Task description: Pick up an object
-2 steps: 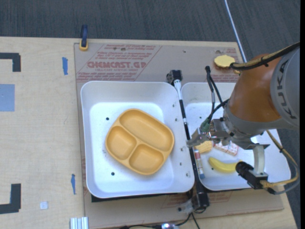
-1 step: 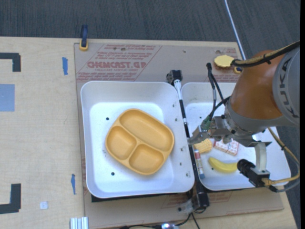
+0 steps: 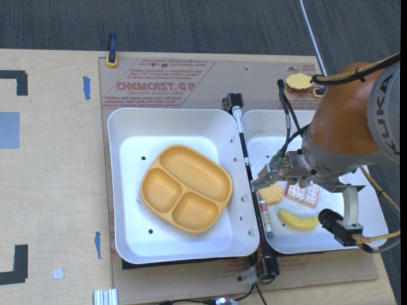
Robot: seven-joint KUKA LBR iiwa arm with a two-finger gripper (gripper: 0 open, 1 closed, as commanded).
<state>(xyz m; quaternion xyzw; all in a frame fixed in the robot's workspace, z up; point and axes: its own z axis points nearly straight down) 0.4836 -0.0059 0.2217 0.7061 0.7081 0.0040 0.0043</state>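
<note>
My gripper (image 3: 270, 178) hangs low over the left part of the right bin (image 3: 262, 146), under the grey and orange wrist. Just below it lies a small yellow corn piece (image 3: 273, 194); whether the gripper touches it is hidden. A red-and-white packet (image 3: 303, 196) lies to the right of the corn. In front of both lies a yellow banana (image 3: 297, 220). A thin marker (image 3: 263, 217) rests along the right bin's left wall.
The left bin (image 3: 127, 170) holds a yellow three-compartment plate (image 3: 186, 188). The arm's body covers the back right of the right bin. A yellow disc (image 3: 297, 81) sits on the board behind the bins.
</note>
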